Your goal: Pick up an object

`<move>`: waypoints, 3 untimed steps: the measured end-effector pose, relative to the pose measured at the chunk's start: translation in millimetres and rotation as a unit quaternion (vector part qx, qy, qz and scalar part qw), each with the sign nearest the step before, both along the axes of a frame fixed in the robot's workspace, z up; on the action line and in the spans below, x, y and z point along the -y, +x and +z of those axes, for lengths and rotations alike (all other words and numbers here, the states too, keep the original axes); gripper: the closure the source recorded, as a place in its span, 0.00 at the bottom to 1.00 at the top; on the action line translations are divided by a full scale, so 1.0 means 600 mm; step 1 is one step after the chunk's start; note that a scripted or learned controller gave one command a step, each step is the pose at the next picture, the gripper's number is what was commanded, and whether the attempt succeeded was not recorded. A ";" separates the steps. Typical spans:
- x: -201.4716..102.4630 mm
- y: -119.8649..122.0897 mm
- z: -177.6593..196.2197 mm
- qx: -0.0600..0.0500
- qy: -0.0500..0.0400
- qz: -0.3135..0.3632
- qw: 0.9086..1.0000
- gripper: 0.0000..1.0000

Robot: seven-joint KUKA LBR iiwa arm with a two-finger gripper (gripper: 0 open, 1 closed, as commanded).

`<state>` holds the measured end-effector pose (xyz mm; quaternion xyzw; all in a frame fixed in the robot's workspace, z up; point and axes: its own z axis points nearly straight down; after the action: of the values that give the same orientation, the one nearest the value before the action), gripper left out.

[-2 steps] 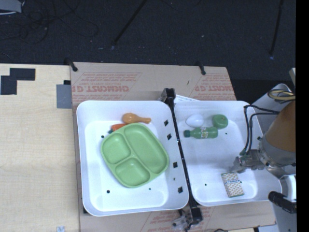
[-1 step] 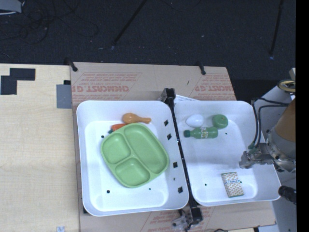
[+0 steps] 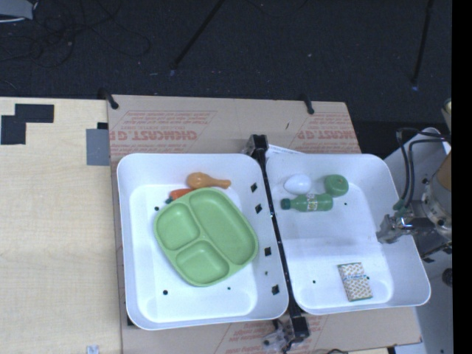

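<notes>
I read mirrored red print on the cardboard sheet (image 3: 221, 127) under the bins; the letters are reversed and I cannot make out a word with confidence, and more of the same red print peeks out along the bottom edge. The small packet (image 3: 355, 281) in the right bin (image 3: 404, 198) carries a fine pattern, too small for me to read, and the green bottle (image 3: 307, 203) has a pale label band I cannot read either. The bench is light wood on my left with dark rectangular markings at its edge, and beyond it a dark carpeted floor with cables running across. The left bin (image 3: 140, 175) holds a green divided plate (image 3: 205, 236) with three compartments, tilted at an angle, and behind it an orange toy (image 3: 206, 181) with a red piece just beside it. In the right bin, near the back, a white egg-shaped object (image 3: 298, 184) lies touching the green bottle, which lies on its side, and a round green piece (image 3: 336, 185) sits just beside its far end. The packet lies flat, well apart from them, near the front right corner. The gripper (image 3: 393, 229) sits at the right bin's right rim, over the wall, and I cannot tell how its jaws stand; I see nothing in them
</notes>
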<state>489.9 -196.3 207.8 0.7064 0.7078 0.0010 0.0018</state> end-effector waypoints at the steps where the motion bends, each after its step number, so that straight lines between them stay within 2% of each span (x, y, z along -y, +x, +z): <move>1: 0.001 0.001 0.041 -0.002 0.000 0.000 1.000 1.00; 2: -0.073 0.021 0.052 -0.002 0.001 0.001 1.000 1.00; 3: -0.157 0.026 0.059 -0.003 0.002 0.001 1.000 1.00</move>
<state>505.2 -102.2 243.3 0.7053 0.7089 0.0002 -0.0019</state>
